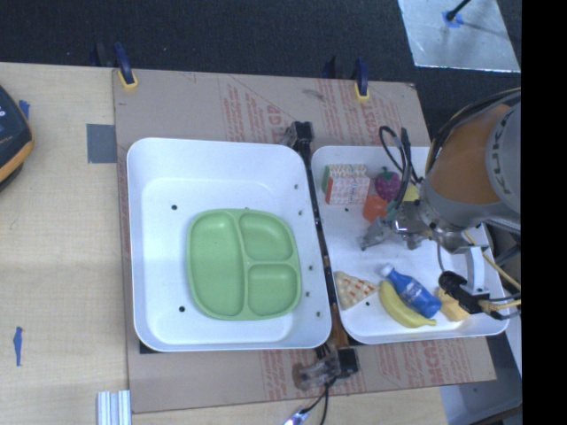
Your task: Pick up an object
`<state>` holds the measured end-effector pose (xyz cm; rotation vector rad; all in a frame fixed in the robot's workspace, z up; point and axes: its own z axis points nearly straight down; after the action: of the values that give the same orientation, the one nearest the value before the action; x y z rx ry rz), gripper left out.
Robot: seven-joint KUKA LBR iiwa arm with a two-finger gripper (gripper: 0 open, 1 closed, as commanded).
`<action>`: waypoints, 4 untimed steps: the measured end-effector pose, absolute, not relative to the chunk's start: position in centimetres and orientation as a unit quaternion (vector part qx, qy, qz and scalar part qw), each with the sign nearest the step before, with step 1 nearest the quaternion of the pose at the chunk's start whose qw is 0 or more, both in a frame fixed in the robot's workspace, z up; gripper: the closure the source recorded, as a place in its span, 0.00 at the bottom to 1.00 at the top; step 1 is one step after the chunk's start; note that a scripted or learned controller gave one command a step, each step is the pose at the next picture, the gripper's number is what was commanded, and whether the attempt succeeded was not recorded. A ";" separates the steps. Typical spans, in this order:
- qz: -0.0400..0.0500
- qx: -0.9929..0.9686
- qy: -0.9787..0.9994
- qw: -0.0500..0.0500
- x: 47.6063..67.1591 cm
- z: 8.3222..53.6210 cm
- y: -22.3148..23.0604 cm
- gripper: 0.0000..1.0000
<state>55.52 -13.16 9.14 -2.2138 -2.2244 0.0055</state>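
The right white bin holds several small items. A colourful patterned box lies at its back left, with a purple piece and an orange-red piece beside it. Toward the front lie a banana, a blue bottle resting against it, and a tan wedge near the left wall. My gripper hangs low over the middle of this bin, just below the orange-red piece and above the bottle. Nothing shows held in it.
The left bin holds a green divided plate. A yellow piece and black cables sit at the right bin's front right corner. Clamps hold the cardboard sheet at the back. A dark device lies at the far left.
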 end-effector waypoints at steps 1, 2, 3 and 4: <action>0.007 -0.705 -0.709 0.007 64.9 9.1 -13.2 0.00; 0.006 -0.706 -0.709 0.007 65.3 9.0 -18.0 0.00; 0.001 -0.706 -0.708 0.001 65.6 9.2 -20.6 0.00; 0.001 -0.706 -0.708 0.002 65.6 9.2 -19.5 0.00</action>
<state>65.62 -19.52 9.22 -2.2153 -2.2231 0.0032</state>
